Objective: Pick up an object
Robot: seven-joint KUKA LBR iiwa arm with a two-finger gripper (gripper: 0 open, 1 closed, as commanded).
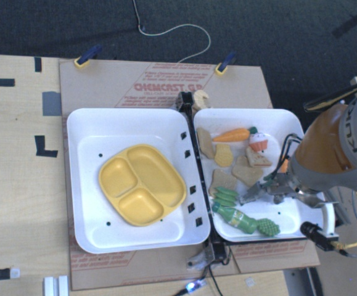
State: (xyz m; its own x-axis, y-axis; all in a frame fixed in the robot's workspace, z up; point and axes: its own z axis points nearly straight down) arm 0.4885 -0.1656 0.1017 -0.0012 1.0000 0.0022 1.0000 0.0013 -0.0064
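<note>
Yellow tray (pixel 142 184): we see it lying flat in the left bin (pixel 86 128), three compartments facing up.
Right bin (pixel 289 119): we count toy foods crowded together, among them a carrot (pixel 230 135), a cupcake (pixel 258 142), bread slices (pixel 247 174), a green bottle (pixel 235 218) and a green bumpy piece (pixel 267 227).
Pincer (pixel 251 193): it reaches low into the right bin from the right, its tip just beside the bread slices and above the green bottle; we cannot tell its finger state.
Desk (pixel 18 165): cardboard sheet (pixel 166 85) under both bins.
</note>
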